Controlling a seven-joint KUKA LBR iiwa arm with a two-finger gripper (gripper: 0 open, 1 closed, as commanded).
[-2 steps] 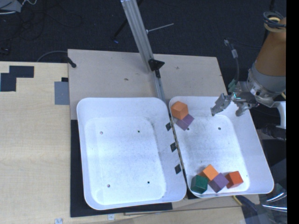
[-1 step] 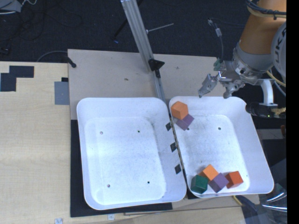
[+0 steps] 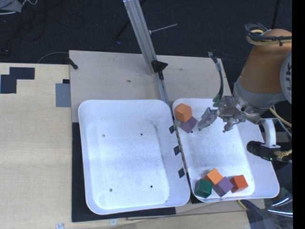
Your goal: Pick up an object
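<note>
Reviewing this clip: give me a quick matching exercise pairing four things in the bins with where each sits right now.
Things:
1. green block
2. red-orange block
3. gripper
4. orange cube

Places:
A. above the right bin's upper middle
B. top left corner of the right bin, beside a purple block
C. left end of the cluster at the right bin's bottom
D. right end of that cluster

Pairs: 1-C, 2-D, 3-A, 4-B
</note>
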